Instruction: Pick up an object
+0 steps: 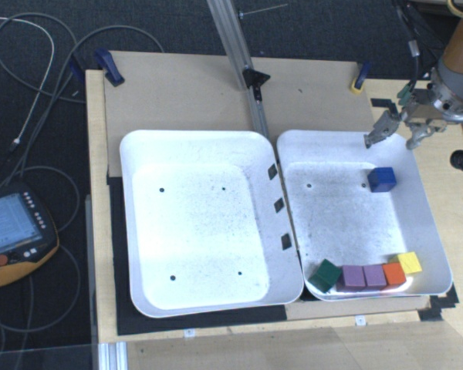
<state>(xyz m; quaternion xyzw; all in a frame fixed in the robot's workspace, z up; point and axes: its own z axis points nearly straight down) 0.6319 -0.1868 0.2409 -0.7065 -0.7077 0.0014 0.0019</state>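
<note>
The gripper (397, 133) hangs over the far right corner of the right bin (347, 160), and its two fingers (378, 135) stand apart with nothing between them. A blue cube (382, 179) lies in this bin, near the gripper but not touching it. Along the near wall of the same bin four more blocks sit in a row: a green block (325, 274), a purple block (354, 276), an orange block (376, 274) and a yellow block (409, 264). The left bin (139, 149) stands just beside it on the counter (177, 75).
</note>
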